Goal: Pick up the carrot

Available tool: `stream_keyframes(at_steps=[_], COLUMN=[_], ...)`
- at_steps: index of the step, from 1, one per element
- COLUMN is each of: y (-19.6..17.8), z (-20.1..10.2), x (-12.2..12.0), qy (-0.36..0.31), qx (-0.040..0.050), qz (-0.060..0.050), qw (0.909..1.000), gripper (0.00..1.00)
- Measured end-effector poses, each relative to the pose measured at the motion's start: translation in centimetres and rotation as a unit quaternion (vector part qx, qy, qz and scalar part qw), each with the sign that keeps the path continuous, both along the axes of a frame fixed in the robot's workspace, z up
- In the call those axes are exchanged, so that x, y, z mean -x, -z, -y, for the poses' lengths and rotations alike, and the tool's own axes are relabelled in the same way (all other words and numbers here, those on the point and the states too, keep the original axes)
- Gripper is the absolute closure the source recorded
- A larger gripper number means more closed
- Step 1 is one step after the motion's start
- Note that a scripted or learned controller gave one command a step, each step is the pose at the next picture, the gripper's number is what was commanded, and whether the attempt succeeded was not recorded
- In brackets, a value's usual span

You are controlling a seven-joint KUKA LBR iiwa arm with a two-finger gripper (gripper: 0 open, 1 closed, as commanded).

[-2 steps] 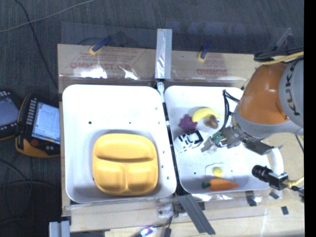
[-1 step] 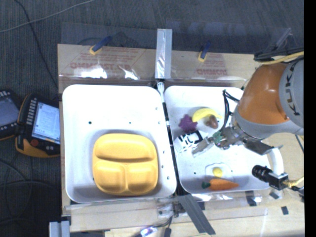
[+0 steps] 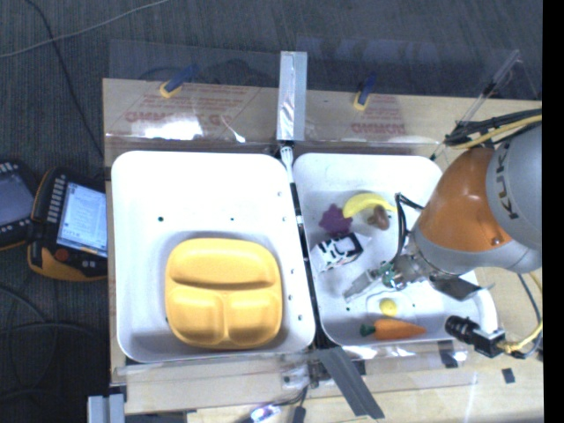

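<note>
The carrot is orange with a green tip and lies on its side near the front edge of the right bin. My gripper hangs over the middle of that bin, above and left of the carrot, with its metal fingers pointing left. Nothing shows between them. The grey arm with its orange band covers the bin's right side.
In the right bin lie a banana, a purple toy, a black-and-white object and a small yellow piece. The left bin holds a yellow compartment tray. A teach pendant lies left of the bench.
</note>
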State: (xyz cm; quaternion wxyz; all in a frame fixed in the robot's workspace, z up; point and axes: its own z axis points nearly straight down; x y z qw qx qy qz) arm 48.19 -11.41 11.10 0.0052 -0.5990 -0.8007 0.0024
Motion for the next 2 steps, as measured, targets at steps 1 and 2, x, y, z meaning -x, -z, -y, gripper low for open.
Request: stream_keyframes(at_steps=[1, 2], y=[2.1, -13.6], z=[-0.6, -3.6], x=[-0.4, -0.9], qy=[-0.112, -0.11], qx=[0.0019, 0.0011], qz=[0.007, 0.002], qw=[0.9937, 0.9939], gripper=[0.0, 0.0])
